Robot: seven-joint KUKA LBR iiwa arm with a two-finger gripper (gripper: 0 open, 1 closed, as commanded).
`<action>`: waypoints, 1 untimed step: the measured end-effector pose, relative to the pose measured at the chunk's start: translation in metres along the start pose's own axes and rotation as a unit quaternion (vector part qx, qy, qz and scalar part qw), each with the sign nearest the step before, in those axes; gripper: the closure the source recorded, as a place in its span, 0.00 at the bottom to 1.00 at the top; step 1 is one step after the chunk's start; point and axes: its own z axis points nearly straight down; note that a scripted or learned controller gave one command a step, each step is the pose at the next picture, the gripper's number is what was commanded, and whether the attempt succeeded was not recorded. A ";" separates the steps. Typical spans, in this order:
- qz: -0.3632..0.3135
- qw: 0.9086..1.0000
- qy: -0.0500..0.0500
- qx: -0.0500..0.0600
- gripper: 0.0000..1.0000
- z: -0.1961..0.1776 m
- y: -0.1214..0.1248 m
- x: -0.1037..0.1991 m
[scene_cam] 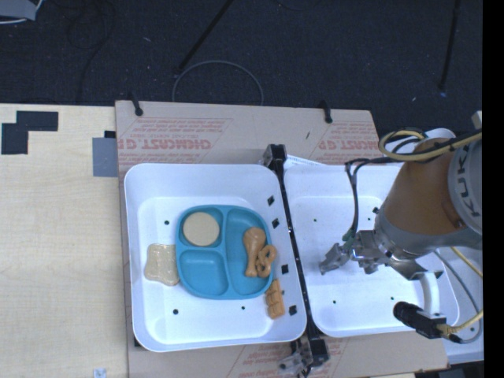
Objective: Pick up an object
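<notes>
Gripper (334,260) hangs low over the right bin (331,321); can't tell how its jaws stand (too small, blurry). All candidates sit well off to its left, past the divider: blue tray (206,278), round cookie (200,228), pretzel (258,252), tan piece (275,299) nearest, pale biscuit (161,264) farthest. Likely light, stiff, brittle toy foods; pinch the tan piece across its narrow sides.

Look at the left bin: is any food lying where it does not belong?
Yes. A pale bread-like slice lies beside the blue divided plate, on the white left bin's floor, and a small brown piece sits off the plate's lower right edge.
</notes>
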 end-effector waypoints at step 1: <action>0.000 1.000 0.000 0.000 0.00 0.054 -0.001 0.001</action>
